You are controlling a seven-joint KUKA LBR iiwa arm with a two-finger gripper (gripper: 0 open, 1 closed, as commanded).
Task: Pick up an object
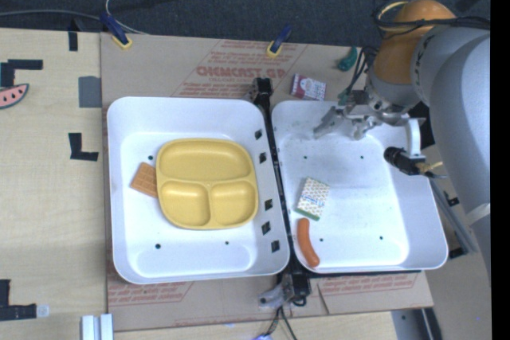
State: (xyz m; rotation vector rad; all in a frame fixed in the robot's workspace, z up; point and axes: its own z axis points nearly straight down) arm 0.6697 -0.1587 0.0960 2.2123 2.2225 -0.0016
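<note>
Cardboard-covered bench [159, 76], yellow divided plate [209, 181] in left bin [127, 171], sausage [307, 242] and packet [313, 197] (right bin [414, 239]), fingers [344, 126] spread, empty.

Two white bins [127, 251] on brown cardboard with red printed lettering. Left bin: yellow divided plate [209, 181], tan waffle-textured cracker [143, 180] beside it. Right bin [414, 243]: orange-red sausage [307, 242], small white packet [313, 196] with yellow-green grid pattern. Grey arm [458, 103] with orange band [410, 40]. Bench pale wood with black tape marks; dark grey carpet behind.
</note>
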